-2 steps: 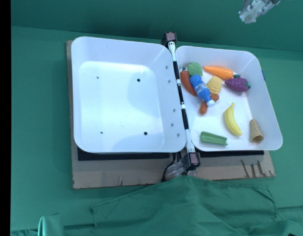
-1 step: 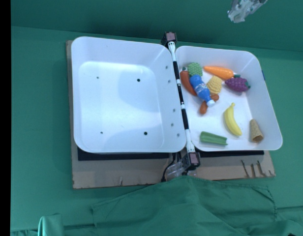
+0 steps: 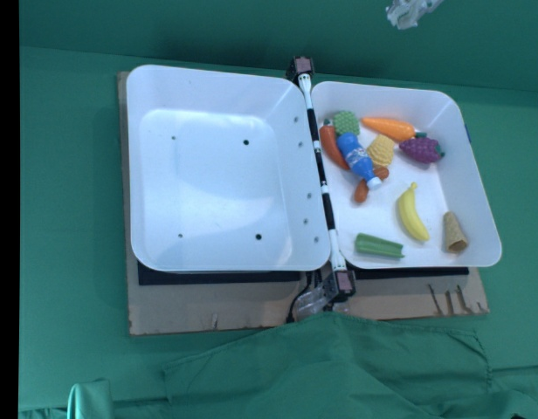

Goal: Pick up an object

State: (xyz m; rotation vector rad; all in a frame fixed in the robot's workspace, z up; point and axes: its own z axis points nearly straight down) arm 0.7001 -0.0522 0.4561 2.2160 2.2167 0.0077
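**Arm high, nothing picked yet**

Gripper (image 3: 415, 7) hangs above the far edge of the right bin (image 3: 475, 201), well clear of the toys; nothing in its grasp, finger spread unreadable from here. Approach step, I judge. Next: descend over one isolated piece. Banana (image 3: 411, 214), smooth curved plastic, lies apart. Blue bottle (image 3: 357, 159) sits atop a crowded pile. Left bin (image 3: 155, 94): glossy white.

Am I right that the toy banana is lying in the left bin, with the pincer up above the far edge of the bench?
Not quite: the camera view shows the banana in the right bin, not the left. The pincer is indeed up beyond the far edge.
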